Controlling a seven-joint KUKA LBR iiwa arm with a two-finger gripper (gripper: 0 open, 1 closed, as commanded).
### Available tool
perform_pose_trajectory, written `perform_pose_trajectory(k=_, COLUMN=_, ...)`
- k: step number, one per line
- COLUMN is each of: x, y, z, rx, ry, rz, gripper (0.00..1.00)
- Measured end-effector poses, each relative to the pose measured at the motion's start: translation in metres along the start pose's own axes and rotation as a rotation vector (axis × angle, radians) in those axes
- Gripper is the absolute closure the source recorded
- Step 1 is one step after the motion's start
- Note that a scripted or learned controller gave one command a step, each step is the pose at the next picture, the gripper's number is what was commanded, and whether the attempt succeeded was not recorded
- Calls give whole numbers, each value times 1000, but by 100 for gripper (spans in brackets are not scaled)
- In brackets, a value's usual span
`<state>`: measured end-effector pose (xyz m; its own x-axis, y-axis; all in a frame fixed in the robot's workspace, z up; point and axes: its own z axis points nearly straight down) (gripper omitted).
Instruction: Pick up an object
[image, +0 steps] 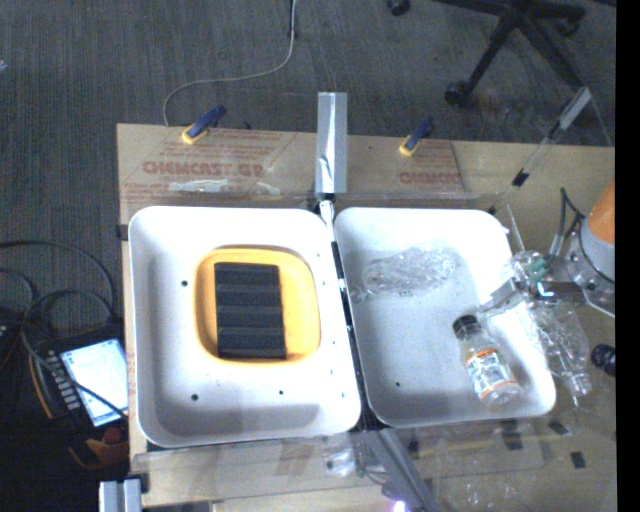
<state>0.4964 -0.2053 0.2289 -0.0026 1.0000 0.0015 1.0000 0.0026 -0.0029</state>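
A: Looking down, I see two white bins side by side on the counter (140, 180). What is in the left bin (160, 390)?

B: A yellow tray (208, 310) lies in the middle of it. A black block with ridges (250, 310) sits inside the tray.

A: And the right bin (400, 380)?

B: A small clear bottle (487, 371) lies on its side near the bottom right corner. It has a dark cap and a white label with some orange on it. The cap end points up and to the left. Higher up there is a crumpled bit of clear plastic (408, 271), well apart from the bottle.

A: Where is the arm (606, 240)?

B: At the right edge. You can see a bit of orange and grey there. The tool (530, 278) reaches in over the right rim of the right bin, above the bottle and a bit to its right.

A: Is the tool open? Is it holding anything?

B: I cannot tell. It is see-through, shiny and blurry there. The bottle lies on the bin floor just beside the tool's tip.

A: Anything else?

B: Two clamps with blue handles (203, 123) sit at the back of the counter.
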Motion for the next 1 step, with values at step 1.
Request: perform_pose_trajectory(k=1, x=-18, y=37, z=81, rx=0, ry=-2, rz=-67, gripper=0)
